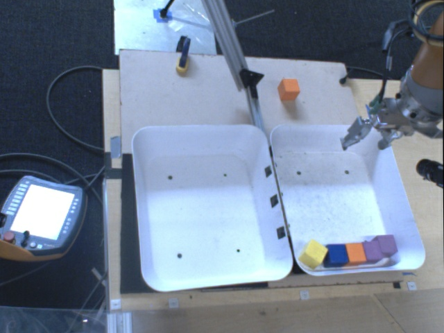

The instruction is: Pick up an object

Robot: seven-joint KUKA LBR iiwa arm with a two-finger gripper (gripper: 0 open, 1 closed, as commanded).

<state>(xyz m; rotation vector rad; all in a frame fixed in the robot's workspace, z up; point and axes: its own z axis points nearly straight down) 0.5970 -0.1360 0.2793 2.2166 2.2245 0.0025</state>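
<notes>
Gripper: above the right bin's far corner — fingers spread, holding nothing
Blocks: row along that bin's near wall

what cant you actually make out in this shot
- Arm: cut off by the camera view's right and top edges beyond the wrist.
- Gripper: small and seen from above.
- Purple block: its lower part is hidden by the right bin's rim.
- Clamp on the board: too small for detail.
</notes>
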